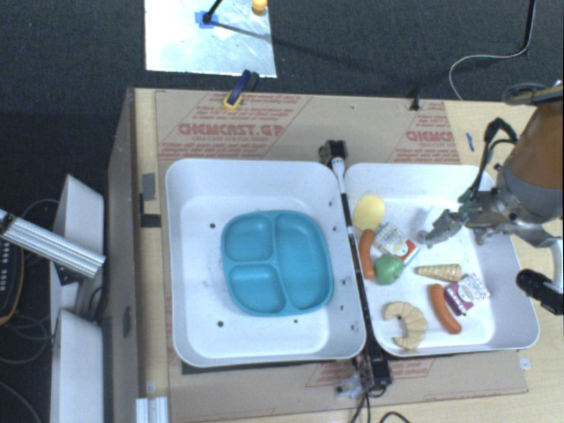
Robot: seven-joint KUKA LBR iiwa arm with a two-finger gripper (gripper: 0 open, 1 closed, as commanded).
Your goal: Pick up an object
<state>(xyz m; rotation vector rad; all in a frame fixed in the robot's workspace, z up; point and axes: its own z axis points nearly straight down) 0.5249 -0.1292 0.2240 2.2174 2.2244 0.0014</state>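
Blue divided plate sat alone in the bin far left of the claw. Toy foods clustered just left and below it; finger state indeterminate, nothing visibly held. Risk: crowding around the green ball could deflect a grasp.

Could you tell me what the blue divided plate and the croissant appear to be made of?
The blue divided plate looks like moulded plastic: uniform colour, smooth rounded compartments, a soft sheen. The croissant is probably a plastic toy, judging by its even tan surface, though the view is too coarse to be sure.
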